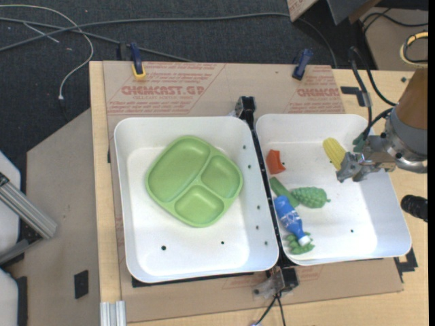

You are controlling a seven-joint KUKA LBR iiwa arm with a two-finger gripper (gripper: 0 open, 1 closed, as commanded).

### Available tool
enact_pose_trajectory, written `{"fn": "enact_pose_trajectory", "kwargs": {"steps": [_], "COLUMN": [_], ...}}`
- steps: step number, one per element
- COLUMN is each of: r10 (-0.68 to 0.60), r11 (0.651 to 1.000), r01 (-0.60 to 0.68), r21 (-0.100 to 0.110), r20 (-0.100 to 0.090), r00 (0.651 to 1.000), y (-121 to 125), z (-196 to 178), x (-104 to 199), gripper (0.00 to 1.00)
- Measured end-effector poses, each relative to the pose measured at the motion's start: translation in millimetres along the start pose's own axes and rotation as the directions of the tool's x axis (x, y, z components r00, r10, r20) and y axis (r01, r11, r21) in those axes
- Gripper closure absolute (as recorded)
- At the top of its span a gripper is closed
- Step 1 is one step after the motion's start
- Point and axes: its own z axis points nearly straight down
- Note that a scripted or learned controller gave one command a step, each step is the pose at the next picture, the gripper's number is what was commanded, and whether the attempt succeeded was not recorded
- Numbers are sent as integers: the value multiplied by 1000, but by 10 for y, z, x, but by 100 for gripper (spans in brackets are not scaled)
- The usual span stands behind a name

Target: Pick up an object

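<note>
Two shallow white bins are sitting side by side on the bench, and the left bin [136,250] is carrying the largest item, a green divided plate [195,180], lying flat near its middle and well apart from the arm's reach for now. The right bin [380,240] is holding all the small candidates for picking, and most are crowding its left wall, probably because loose pieces are sliding there as they get dropped. Next in size, the arm [413,124] is reaching in from the right and hanging over the right bin's upper right part, with its gripper [352,169] pointing down and leftward. Whether its jaws are spread or closed I cannot tell, since the tips are blurring into one grey lump; nothing is visibly sitting between them. A blue bottle [288,219] is lying on its side along the left wall, its cap end touching a pale green piece [300,246] at the bottom corner. A bumpy green toy [309,196] is resting just beside the bottle. A yellow corn cob [334,152] is lying just beside the gripper, so it is likely the target being lined up. An orange block [274,160] is sitting smallest, near the wall.
</note>
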Motion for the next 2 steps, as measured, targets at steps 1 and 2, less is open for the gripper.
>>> {"fn": "enact_pose_trajectory", "kwargs": {"steps": [1, 2], "r10": [-2, -1], "r11": [1000, 1000], "r01": [2, 1], "r21": [-1, -1], "r20": [-1, -1], "r00": [1000, 1000], "y": [217, 335], "z": [17, -40], "x": [595, 1086], "gripper": [100, 100]}}
